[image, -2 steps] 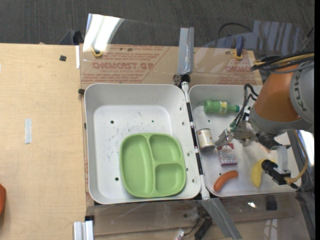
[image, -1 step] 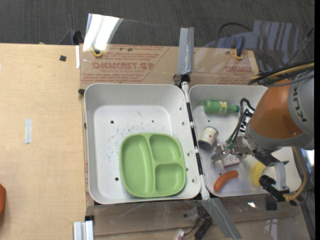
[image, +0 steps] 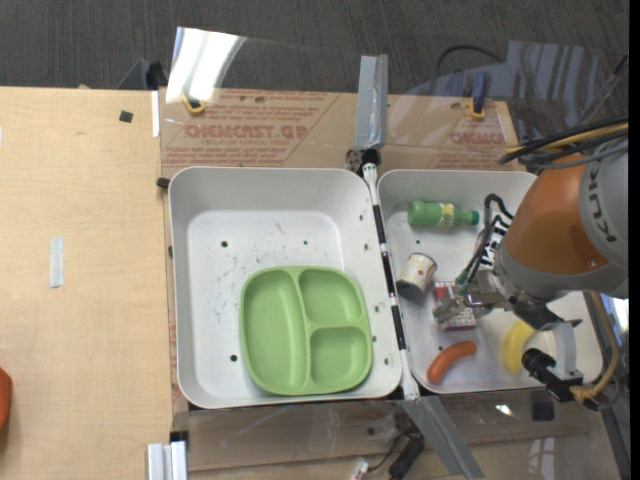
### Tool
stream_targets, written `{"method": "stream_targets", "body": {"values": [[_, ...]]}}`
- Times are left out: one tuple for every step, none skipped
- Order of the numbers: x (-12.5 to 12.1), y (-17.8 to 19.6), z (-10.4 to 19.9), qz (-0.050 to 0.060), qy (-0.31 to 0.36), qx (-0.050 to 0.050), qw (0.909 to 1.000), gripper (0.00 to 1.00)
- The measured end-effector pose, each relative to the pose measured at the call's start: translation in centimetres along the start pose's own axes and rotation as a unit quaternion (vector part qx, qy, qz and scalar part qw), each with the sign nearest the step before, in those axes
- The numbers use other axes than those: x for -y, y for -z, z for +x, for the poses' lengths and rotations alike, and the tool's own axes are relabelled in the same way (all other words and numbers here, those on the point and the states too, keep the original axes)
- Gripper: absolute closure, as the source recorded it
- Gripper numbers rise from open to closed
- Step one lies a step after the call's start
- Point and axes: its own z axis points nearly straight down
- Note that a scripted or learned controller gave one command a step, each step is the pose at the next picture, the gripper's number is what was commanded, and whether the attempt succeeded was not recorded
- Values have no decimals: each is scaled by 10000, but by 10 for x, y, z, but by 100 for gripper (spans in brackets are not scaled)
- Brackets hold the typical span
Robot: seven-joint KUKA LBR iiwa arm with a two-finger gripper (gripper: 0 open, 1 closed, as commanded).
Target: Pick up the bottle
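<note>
Lying on its side near the far wall of the right bin (image: 520, 183), the green bottle (image: 442, 214) sits well above the gripper (image: 462, 303) in the camera view, apart from it and untouched. The gripper hangs low over the middle of that bin, right at a small red-and-white packet (image: 455, 315); whether it is clenched or released cannot be told from here. Just left of the gripper lies a tipped paper cup (image: 416, 272). Below it rests an orange sausage-shaped toy (image: 451, 360), and to its right a yellow item (image: 516, 346), partly hidden by the arm. Farther left, the left bin (image: 200, 268) holds a green divided plate (image: 305, 330).
</note>
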Motion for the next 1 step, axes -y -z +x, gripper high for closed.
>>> {"method": "stream_targets", "body": {"values": [[-30,91,72,-3,-2560,13,9667,100]]}}
